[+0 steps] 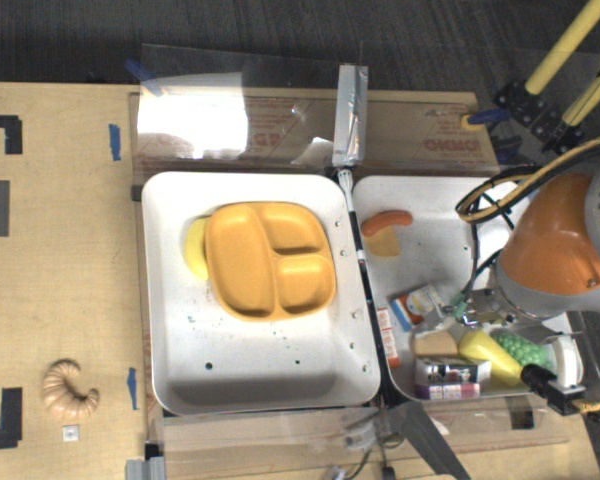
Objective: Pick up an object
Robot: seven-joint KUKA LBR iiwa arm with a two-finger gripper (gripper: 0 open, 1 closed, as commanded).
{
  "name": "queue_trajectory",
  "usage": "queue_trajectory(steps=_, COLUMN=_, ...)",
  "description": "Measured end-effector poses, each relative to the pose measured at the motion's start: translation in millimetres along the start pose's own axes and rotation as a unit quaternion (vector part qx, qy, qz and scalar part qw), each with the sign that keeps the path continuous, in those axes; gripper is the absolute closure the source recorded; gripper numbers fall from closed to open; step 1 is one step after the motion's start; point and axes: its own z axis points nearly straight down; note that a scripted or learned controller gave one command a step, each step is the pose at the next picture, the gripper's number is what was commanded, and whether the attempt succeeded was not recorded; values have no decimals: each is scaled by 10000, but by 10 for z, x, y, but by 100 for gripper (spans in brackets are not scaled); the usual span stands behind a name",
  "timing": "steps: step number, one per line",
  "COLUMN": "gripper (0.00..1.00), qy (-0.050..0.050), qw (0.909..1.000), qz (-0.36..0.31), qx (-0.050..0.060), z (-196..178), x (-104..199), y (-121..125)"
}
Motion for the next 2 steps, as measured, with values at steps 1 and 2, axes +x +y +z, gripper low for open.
queue_trajectory(steps=1, gripper=100, qy=-7, qw=10000, qz=-5, qx=-34, z=-101, x=8, y=22)
queue_trajectory(steps=2, gripper=100, qy=11, qw=10000, qz=14, qx=29, z=-1244, x=554, y=561)
